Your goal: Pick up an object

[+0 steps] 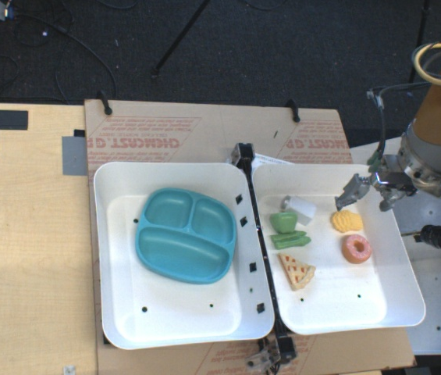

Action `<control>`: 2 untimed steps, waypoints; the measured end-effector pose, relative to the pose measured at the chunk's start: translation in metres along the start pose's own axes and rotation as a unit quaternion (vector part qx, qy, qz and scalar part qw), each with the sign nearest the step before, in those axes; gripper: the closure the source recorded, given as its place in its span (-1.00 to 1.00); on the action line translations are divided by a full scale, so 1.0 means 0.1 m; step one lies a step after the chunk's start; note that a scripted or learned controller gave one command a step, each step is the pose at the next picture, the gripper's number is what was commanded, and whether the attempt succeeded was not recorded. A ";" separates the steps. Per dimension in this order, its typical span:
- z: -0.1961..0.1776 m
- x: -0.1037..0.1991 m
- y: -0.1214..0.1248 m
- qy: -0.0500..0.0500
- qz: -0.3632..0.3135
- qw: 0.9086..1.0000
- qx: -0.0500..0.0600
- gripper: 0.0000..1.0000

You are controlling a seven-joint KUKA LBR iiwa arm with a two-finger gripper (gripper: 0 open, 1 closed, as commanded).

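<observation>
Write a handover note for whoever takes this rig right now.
Claw: over the right bin's upper right, above the yellow piece; nothing seen between its fingers.
Right bin holds: yellow piece, pink donut, pizza slice, green pieces, small white block.
Left bin: teal tray.
Done: nothing picked yet.
Left: grasp one item, probably the yellow piece, and lift.

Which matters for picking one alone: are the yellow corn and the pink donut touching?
Apart. The camera view shows a strip of white bin floor between the yellow corn and the pink donut below it.
</observation>
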State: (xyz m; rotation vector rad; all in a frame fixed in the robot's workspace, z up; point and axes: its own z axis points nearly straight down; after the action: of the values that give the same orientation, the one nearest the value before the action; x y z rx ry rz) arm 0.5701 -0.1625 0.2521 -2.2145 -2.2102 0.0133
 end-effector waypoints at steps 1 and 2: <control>-0.07 0.00 0.02 -0.001 -0.001 1.000 -0.006 -1.00; 0.47 0.06 0.12 -0.001 -0.002 1.000 -0.004 -1.00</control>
State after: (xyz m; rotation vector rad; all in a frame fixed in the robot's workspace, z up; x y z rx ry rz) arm 0.5809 -0.1565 0.2047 -2.2145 -2.2198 0.0058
